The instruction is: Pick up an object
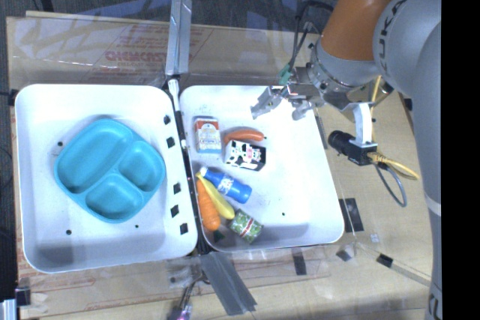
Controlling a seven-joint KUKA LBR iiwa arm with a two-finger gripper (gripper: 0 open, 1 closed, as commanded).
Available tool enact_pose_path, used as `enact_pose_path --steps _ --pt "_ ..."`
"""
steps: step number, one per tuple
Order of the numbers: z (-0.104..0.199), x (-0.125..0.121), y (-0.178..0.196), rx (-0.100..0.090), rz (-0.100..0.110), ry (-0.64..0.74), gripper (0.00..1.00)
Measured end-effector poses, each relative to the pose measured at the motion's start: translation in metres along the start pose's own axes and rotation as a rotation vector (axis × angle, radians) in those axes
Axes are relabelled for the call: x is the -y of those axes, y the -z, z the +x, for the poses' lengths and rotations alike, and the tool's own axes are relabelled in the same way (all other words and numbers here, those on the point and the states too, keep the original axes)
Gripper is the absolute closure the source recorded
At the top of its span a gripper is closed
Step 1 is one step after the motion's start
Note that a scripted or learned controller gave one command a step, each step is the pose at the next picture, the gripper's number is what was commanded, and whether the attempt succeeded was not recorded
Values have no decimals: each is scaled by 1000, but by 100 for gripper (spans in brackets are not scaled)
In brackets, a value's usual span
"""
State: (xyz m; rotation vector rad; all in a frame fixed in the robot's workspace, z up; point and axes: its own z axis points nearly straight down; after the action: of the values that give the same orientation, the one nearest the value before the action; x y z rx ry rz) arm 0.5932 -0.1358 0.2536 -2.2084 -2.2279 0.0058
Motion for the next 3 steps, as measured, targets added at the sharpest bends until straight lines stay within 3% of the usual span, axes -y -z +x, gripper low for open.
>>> enact_pose_path --steps 1,2,3 --pt "-22 2 -109 0 1 -35 0" --pt "-38 -41 -149 0 -25 122 0" --pt "-39 -32 -149 5 -25 161 0"
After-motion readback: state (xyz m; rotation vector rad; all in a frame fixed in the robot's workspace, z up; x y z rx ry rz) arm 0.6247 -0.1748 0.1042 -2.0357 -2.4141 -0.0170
